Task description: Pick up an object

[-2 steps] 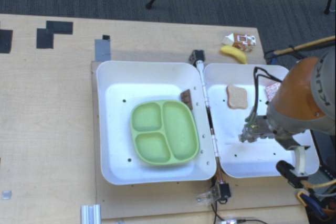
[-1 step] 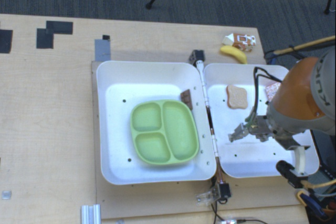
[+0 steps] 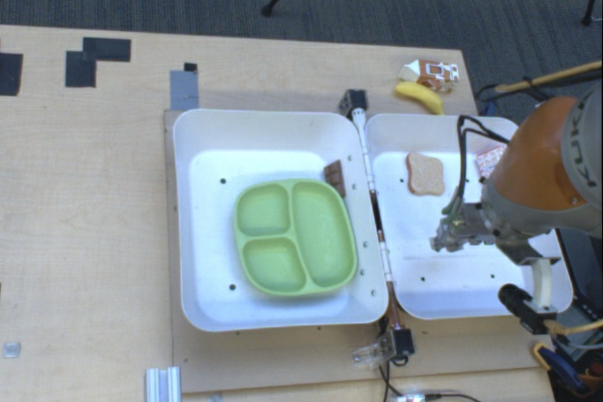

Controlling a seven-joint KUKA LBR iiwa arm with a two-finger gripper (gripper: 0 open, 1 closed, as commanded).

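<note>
A slice of toast (image 3: 425, 173) lies in the far part of the right bin (image 3: 415, 292). My gripper (image 3: 450, 237) hangs low over the middle of that bin, a little nearer and to the right of the toast and apart from it. A pink and white packet (image 3: 489, 161) peeks out at the bin's far right, partly hidden by the arm (image 3: 537, 167). A small brown piece (image 3: 334, 172) rests in the left bin (image 3: 203, 221) by the far right corner of the green divided plate (image 3: 295, 238).
A banana (image 3: 418, 95) and a small carton (image 3: 433, 72) lie on the bench beyond the right bin. A black clamp (image 3: 354, 101) sits at the far end of the ridge between the bins. Cables and a clip (image 3: 386, 349) lie at the near edge.
</note>
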